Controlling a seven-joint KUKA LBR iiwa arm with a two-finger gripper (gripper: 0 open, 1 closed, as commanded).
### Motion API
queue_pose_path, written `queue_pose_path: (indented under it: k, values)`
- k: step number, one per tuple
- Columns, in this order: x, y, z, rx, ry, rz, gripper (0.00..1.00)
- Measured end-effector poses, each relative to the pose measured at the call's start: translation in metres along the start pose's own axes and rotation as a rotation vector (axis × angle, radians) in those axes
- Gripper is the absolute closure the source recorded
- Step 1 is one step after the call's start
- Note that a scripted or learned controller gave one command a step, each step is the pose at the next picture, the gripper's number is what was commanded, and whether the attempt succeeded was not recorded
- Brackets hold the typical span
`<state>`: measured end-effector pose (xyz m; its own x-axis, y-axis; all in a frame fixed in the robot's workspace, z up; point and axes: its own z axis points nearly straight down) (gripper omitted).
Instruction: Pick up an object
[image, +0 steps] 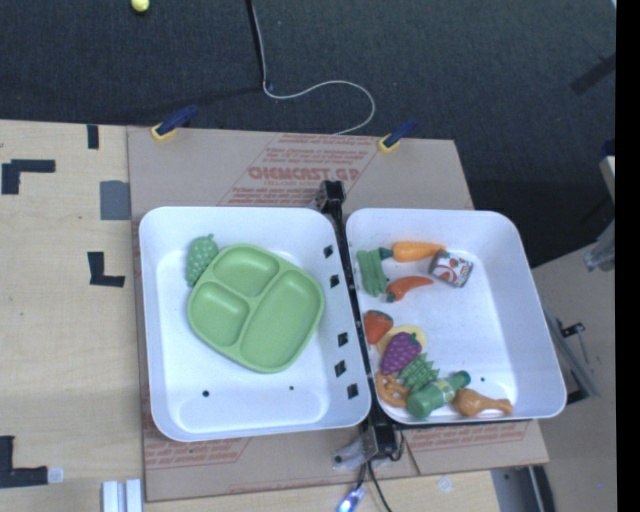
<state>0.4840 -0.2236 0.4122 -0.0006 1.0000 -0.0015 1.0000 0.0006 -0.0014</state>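
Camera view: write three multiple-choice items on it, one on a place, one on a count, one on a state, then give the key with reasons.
1. Where does the green divided plate lie?
A. in the left bin
B. in the right bin
C. on the cardboard

2. How many compartments does the plate have?
A. two
B. three
C. five

3. How does the small red and white can sit?
A. upright on the plate
B. stacked on the purple grapes
C. on its side in the right bin

Key: 1 A, the plate rests on the floor of the left bin. 2 B, raised ridges split it into three wells. 3 C, the can lies tipped over on the floor of the right bin, beside the orange carrot.
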Motion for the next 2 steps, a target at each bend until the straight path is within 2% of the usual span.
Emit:
queue_pose_path:
  k: [2]
  values:
    - [0.002,0.0,-0.0059,-0.002,0.0,0.0,1.0]
